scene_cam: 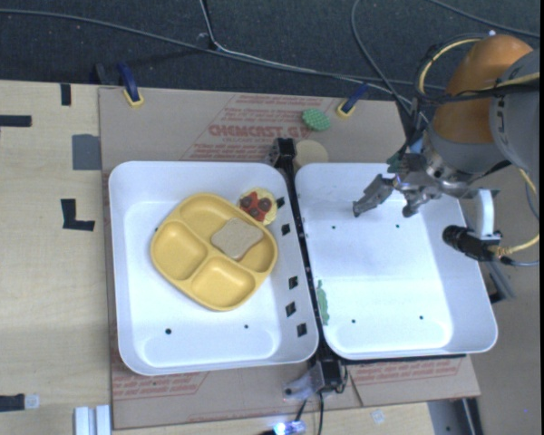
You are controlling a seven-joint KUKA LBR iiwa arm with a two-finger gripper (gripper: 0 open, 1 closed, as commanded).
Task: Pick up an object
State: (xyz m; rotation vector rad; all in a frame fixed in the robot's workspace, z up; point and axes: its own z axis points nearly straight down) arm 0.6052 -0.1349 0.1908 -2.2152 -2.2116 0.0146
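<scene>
A grey robot arm is hovering its tool, fingers spread and grasping nothing, over the right bin, while a toast slice is lying on the yellow tray in the left bin, unpicked.

Both bins, the left bin and the right bin, are plain white with small black dots on their floors. The divided tray is yellow; the slice on it is tan, and the small piece at its edge is dark red. A green dotted object lies on brown cardboard printed in red lettering. The arm is grey with an orange band.
</scene>
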